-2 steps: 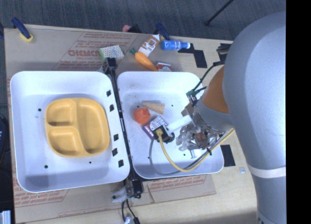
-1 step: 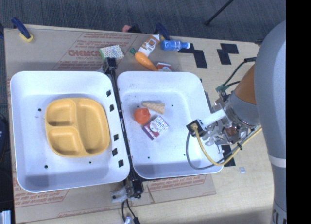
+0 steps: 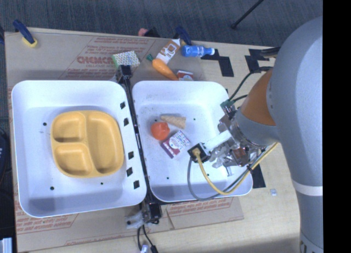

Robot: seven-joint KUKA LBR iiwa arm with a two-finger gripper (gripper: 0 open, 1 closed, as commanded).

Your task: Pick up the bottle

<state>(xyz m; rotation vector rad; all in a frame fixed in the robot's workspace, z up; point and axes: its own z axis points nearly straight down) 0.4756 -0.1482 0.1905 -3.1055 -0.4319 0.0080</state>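
1. Clearly, the blue bottle (image 3: 197,51) lies on the bench outside both bins, at about 12 o'clock from the right bin (image 3: 143,136), near the carrot (image 3: 164,69) and a small carton (image 3: 168,52).
2. The gripper (image 3: 230,156) hovers low in the right bin at about 4 o'clock; I cannot tell how its claw stands.
3. Risk, in my judgement: the arm must cross the bin's far wall and could strike it, or seize the carton beside the bottle.
4. The bottle's long axis runs 9 to 3 o'clock; its narrow end seems to point to 3 o'clock
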